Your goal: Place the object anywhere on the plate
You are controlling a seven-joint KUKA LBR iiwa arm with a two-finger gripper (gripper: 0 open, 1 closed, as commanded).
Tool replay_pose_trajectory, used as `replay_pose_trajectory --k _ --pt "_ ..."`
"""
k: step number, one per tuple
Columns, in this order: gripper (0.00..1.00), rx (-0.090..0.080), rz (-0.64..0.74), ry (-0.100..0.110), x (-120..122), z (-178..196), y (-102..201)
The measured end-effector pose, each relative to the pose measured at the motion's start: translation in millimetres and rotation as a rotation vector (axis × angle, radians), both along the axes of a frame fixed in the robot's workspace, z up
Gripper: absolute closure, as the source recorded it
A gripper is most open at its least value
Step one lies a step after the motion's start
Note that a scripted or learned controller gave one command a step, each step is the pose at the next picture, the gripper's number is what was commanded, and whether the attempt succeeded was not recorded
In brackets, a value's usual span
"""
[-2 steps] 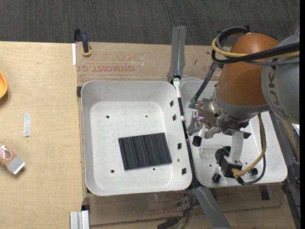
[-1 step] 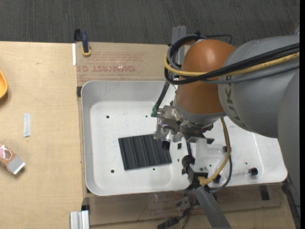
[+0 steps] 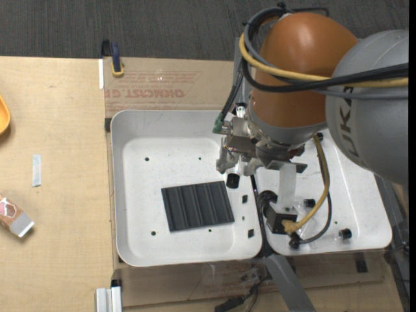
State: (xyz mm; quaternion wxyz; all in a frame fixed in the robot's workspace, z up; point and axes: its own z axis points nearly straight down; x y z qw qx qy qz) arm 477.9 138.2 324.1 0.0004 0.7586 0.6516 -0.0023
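Plate (image 3: 197, 205), dark grey and ribbed, is seen lying flat on the floor of the left bin (image 3: 120, 174), toward its front and right, with one corner turned slightly toward the bin's near wall. The gripper (image 3: 235, 174) is placed just above and beside the plate's far right corner, over the strip where the two bins meet; whether it is open or closed cannot be told, because the wrist hardware covers it from above, and whether any object is carried there cannot be told either. Black and yellow cables (image 3: 312, 220) are looped down from the wrist over the right bin (image 3: 364, 239), much of which is hidden by the arm's orange band (image 3: 299, 64) and grey body. A small dark piece (image 3: 344, 234) can be made out near the right bin's front wall, too small to be identified. A few small dark marks are scattered over the left bin's white floor around the plate. Behind the bins a cardboard sheet (image 3: 162, 86) with red print is laid flat, and a blue and yellow clamp (image 3: 115, 60) is fixed at its far left corner. On the wooden bench (image 3: 65, 109) well left of the bins, a pale strip (image 3: 36, 170), a small brown and grey block (image 3: 14, 218) and an orange item (image 3: 3, 116), cut off by the edge, are seen.
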Motion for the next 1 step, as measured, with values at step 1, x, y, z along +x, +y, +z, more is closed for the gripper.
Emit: replay_pose_trajectory --k 1 --pt "1.00 0.001 0.161 0.003 -0.7 -49.9 24.0"
